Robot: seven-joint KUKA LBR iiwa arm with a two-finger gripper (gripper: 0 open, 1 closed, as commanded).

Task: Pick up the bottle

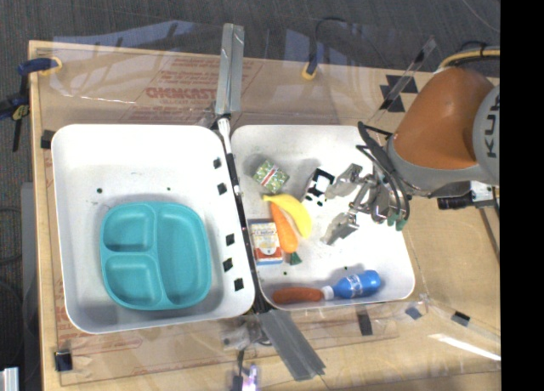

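Checking progress, I find the pick not yet made: the blue plastic bottle with a white cap (355,284) lies near the right-hand white bin's (399,249) front wall, while the gripper (348,204) hovers apart, fingers spread and holding nothing.

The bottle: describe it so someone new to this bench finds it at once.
Look in the right-hand white bin, along its near wall. The bottle lies on its side there, blue with a white cap end, touching a reddish sausage-shaped item. It is that bin's one blue thing.
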